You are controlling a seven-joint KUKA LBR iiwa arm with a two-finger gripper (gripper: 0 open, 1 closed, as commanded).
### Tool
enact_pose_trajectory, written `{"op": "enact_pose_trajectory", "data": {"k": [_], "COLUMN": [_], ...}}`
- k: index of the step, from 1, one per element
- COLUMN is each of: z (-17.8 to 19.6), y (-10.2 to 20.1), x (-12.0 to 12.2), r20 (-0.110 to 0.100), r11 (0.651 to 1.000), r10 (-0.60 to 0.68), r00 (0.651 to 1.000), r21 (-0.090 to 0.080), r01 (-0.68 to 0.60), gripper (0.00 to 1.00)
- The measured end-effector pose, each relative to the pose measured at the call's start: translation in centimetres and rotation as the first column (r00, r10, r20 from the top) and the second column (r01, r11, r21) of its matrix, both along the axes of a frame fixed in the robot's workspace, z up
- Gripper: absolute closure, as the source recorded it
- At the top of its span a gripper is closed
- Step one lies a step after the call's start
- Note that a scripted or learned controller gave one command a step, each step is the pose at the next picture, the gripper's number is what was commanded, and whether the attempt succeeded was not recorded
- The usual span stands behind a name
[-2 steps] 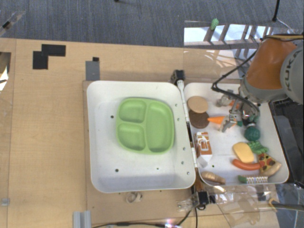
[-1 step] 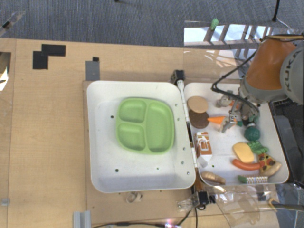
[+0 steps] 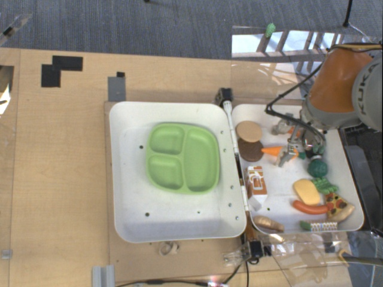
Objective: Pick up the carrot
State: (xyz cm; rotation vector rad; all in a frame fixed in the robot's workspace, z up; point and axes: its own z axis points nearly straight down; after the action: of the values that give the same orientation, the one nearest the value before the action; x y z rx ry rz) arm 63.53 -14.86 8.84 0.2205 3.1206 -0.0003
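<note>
Carrot: right-centre of frame, long axis horizontal, just left of claw.
Claw: grip state cannot tell.

Even, fairly bright light from overhead; shadows are soft and short. Glare whitens the clear panel at the far right and the plastic near the right bin. Small items there look slightly soft, perhaps from low resolution.

We are in a robotics lab — grey carpet and a wooden bench. Left of the gripper, two white bins — toy food.
</note>
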Motion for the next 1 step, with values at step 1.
{"op": "enact_pose_trajectory", "data": {"k": [1], "z": [0.01], "y": [-2.43], "x": [-1.84], "r20": [-0.001], "r11": [0.984], "r10": [-0.178], "r00": [0.984], "r21": [0.002], "r01": [0.178], "gripper": [0.0]}}
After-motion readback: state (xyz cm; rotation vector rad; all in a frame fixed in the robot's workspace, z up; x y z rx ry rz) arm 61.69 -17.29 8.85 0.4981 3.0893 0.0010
